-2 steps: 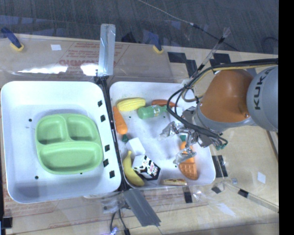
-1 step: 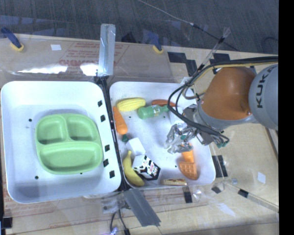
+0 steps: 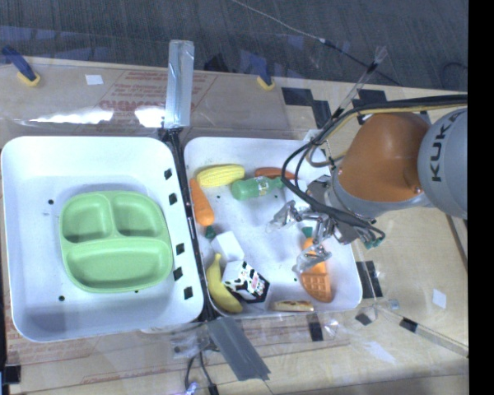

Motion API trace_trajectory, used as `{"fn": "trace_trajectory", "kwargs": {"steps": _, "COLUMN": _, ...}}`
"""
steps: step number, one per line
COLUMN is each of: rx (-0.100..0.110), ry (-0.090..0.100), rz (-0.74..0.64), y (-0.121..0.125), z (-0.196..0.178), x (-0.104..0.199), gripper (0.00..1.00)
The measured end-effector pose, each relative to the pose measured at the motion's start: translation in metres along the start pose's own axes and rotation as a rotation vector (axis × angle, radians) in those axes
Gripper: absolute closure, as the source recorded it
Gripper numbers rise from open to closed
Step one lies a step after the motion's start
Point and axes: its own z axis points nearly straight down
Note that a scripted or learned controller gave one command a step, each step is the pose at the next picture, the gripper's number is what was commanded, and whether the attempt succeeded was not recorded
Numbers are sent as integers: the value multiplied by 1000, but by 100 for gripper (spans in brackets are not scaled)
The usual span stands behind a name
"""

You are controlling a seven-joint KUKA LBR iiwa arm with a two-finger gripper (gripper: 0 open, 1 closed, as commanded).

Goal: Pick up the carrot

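Overhead, arm [image 3: 395, 167] bent into right bin [image 3: 230, 151], jaws' state unclear, carrot [image 3: 202, 204] apart.

The carrot [image 3: 202, 203] is orange and tapered, lying flat and lengthwise along the right bin's [image 3: 255, 145] left wall, apart from the gripper [image 3: 300, 237].
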Motion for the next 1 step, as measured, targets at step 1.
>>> {"fn": "trace_trajectory", "kwargs": {"steps": 1, "rx": -1, "ry": 2, "rz": -183, "y": -11, "z": 28, "x": -18, "gripper": 0}}
